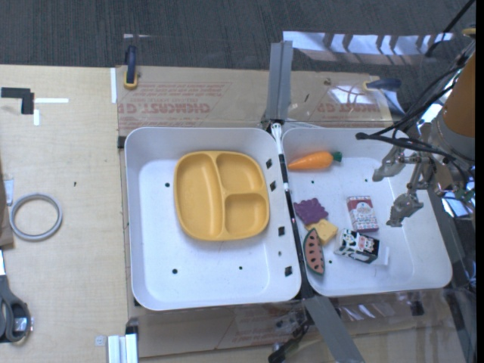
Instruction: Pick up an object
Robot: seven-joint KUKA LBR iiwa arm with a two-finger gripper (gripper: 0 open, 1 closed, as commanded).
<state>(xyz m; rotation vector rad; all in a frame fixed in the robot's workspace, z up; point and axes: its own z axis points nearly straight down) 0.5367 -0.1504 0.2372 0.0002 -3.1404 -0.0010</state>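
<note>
In the right bin [423, 274] lie a toy carrot [311, 160] at the back, a purple piece [309, 209], a yellow cheese wedge [326, 231], a watermelon slice [314, 251], a small red-and-white carton [362, 213] and a black-and-white cow-print carton [358, 246]. My gripper [399, 190] hangs over the right side of this bin, to the right of the red-and-white carton. Its fingers are apart and nothing is between them.
The left bin [151, 271] holds a yellow divided plate [221, 195]. A grey post [279, 82] stands behind the seam between the bins. On the bench to the left lie a tape ring [34, 216] and scissors [13, 318]. Cables trail at the right.
</note>
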